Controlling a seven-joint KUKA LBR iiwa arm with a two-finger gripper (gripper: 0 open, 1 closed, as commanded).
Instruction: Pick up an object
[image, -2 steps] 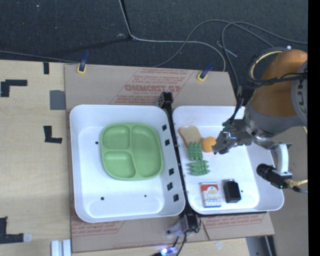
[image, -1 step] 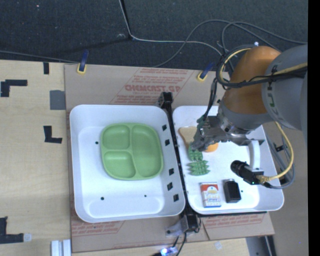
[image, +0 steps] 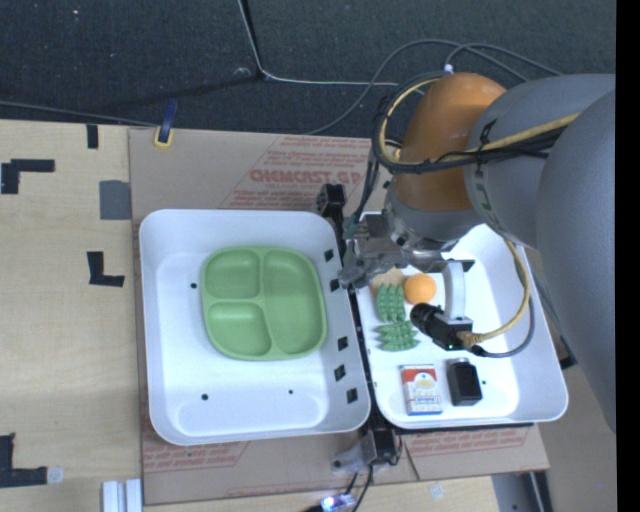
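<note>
While the gripper (image: 385, 268) hangs low over the right bin (image: 535, 395), its grip state unclear, the orange ball (image: 420, 289) sits just right of it, probably nearest.

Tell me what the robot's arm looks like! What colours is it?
The arm is big, smooth and grey, with a shiny round orange band above its wrist. Thin black and yellowish cables loop around it. At the end sits a dark metal gripper, full of small parts.
</note>
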